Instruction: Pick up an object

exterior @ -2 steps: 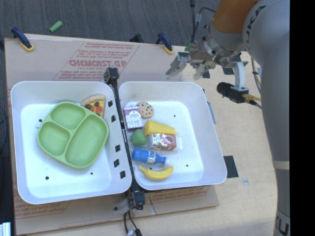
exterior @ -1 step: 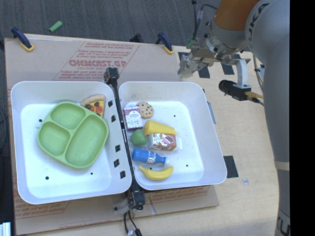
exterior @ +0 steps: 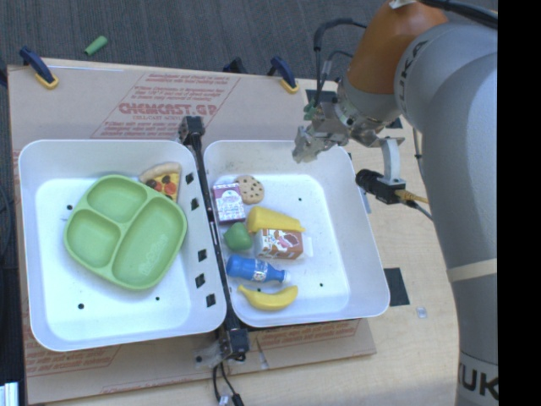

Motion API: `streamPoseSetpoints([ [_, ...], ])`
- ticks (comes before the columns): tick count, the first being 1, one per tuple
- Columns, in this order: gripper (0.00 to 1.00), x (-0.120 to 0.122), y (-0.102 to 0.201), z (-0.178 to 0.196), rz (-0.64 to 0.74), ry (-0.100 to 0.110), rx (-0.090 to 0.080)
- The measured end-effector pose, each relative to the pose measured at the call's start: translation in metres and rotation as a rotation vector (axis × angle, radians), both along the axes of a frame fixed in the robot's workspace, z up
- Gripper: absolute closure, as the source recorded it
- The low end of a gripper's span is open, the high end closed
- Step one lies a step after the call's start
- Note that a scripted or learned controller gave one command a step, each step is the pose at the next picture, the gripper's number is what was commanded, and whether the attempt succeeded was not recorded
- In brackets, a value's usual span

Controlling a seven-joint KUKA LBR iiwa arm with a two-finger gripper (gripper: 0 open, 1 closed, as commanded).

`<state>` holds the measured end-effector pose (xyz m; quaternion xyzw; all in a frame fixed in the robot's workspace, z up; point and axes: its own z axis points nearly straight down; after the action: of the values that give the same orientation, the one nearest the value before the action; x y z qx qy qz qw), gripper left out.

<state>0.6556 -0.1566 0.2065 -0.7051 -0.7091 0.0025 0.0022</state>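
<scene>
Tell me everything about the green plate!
The green plate is light green, looks like smooth plastic, and has rounded corners. Raised ridges split it into three sections: two smaller ones toward the left and top, one long one on the right. It lies flat, turned at a slant, in the left bin. A toy pizza slice sits at its upper edge, seemingly touching it.

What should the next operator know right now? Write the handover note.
Gripper: above the far rim of the right bin, nothing seen in it; finger state unclear.
Right bin: cookie, purple box, yellow wedge, green ball, snack pack, blue bottle, banana.
Left bin: green tray, pizza slice.
Done: nothing picked.
Left: descend, grasp, lift.
</scene>
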Motion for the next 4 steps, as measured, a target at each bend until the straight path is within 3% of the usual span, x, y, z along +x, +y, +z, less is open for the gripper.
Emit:
streamPoseSetpoints([
  [1,0.00,0.001,0.000,0.002,0.000,-0.003,-0.001],
  [2,0.00,0.001,0.052,0.053,0.001,-0.007,0.001],
  [3,0.00,-0.003,-0.008,0.125,-0.001,-0.007,-0.001],
  [4,1.00,-0.002,-0.007,0.135,0.004,-0.007,-0.001],
])
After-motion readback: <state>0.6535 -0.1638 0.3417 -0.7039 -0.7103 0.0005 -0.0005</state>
